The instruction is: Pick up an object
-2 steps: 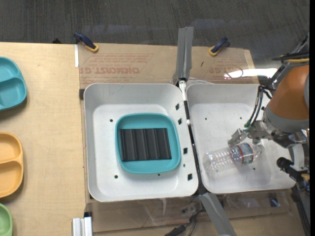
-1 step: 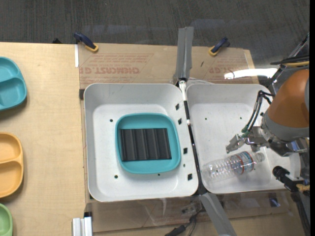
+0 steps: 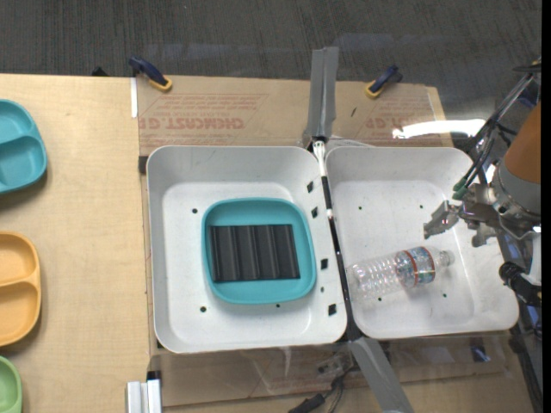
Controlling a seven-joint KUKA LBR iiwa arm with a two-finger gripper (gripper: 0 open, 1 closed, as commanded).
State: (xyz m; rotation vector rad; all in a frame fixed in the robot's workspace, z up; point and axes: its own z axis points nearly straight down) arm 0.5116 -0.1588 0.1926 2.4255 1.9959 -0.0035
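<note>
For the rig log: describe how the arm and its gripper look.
The grey arm carries an orange band above the wrist, with thin dark cables looping beside it. Its two-finger gripper is grey metal with slim, angular fingers.

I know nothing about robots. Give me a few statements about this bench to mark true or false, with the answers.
1. The clear plastic water bottle lies on its side in the right white bin. True.
2. The teal tray with the dark ribbed insert sits in the right bin. False: it sits in the left white bin.
3. The gripper holds the bottle. False: it is above the bottle, apart from it.
4. Two clamps grip the cardboard's far edge. True.
</note>
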